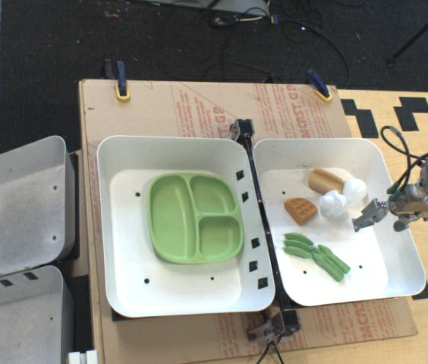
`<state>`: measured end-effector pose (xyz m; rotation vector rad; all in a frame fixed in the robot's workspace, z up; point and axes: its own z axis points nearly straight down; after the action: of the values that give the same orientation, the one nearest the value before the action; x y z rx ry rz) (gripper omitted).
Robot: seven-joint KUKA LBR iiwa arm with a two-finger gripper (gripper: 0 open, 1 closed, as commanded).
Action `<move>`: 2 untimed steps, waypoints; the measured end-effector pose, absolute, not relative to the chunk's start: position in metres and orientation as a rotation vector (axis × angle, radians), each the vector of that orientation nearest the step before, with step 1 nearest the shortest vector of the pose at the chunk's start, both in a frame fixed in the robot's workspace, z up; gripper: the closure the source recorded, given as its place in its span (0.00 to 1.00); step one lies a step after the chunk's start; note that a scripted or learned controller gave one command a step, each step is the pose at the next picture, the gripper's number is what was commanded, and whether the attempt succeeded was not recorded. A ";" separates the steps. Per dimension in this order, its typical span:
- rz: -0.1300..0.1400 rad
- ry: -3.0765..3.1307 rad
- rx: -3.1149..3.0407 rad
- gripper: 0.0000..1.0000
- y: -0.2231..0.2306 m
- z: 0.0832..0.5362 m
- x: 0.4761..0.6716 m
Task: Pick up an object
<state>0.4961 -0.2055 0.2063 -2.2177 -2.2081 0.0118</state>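
The approach step is in hand: the claw (371,214) stands at the right edge of the right bin (404,275), just right of the white objects, and nothing lies between its fingers. Whether those fingers are spread or closed cannot be told, since the claw is small and partly blurred here. The candidate things all lie in the right bin: a tan bread roll (326,179) at the far side, smooth and rounded; two white lumps (343,197), possibly crumpled soft items, touching the roll and each other; a brown waffle piece (300,209) with a gridded face, just left of the lumps; and a green bean-pod toy (316,254) of several slim, glossy strands, near the middle of the bin floor. The next move likely calls for centring the claw over one item, descending to the bin floor and closing across its narrow dimension; the white lump nearest the claw is the shortest reach. The left bin (123,279) carries a green compartment plate (196,218), hard plastic, with three recesses. Both bins are shallow white moulded plastic and rest on a cardboard-covered surface (176,108).
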 end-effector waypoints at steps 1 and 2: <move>0.001 -2.221 -2.221 0.00 -0.205 0.214 0.499; 0.001 -2.219 -2.222 0.00 -0.203 0.152 0.503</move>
<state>0.5029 -0.2035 0.1519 -2.2217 -2.2189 0.0009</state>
